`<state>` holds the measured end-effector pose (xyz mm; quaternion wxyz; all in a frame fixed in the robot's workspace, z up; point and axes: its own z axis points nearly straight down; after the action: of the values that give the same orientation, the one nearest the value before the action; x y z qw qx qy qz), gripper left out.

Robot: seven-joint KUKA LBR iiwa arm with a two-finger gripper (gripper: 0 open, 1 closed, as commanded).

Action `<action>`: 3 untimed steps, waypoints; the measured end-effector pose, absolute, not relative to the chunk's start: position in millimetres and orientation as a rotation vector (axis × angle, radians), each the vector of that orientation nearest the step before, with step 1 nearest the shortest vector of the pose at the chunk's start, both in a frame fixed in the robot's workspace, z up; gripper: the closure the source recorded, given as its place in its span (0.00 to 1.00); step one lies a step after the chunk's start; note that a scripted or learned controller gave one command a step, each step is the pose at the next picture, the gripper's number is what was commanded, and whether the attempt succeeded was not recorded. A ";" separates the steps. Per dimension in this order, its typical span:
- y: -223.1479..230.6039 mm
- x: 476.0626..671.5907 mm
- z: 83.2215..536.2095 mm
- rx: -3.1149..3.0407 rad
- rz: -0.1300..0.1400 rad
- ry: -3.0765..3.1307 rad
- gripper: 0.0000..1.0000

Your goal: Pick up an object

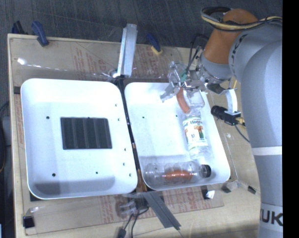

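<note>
My gripper (179, 86) hangs over the far part of the right bin (149, 133), at the end of the grey arm with its orange band. Just below it lies a small orange-red piece (181, 101), close against the top end of a clear plastic bottle with a white and orange label (196, 134). That bottle lies lengthwise along the bin's right side. A second clear bottle with orange contents and a dark cap (177, 172) lies across the bin's near wall. Whether the orange-red piece touches the gripper is unclear.
The left bin (40, 103) holds a dark ribbed rectangular block (86, 133) near its middle. A metal bar (126, 49) stands up at the far end of the divide between the bins. Blue clamps (39, 33) grip the bench's far edge.
</note>
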<state>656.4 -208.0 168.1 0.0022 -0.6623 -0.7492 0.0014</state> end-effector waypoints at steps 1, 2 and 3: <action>-208.7 613.7 148.6 -1.980 0.004 -2.434 0.00; -208.1 643.5 91.1 -1.771 0.005 -2.589 0.00; -206.7 644.1 101.1 -1.764 0.007 -2.593 1.00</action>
<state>644.1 -206.7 101.1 0.0029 -0.5625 -0.8268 0.0022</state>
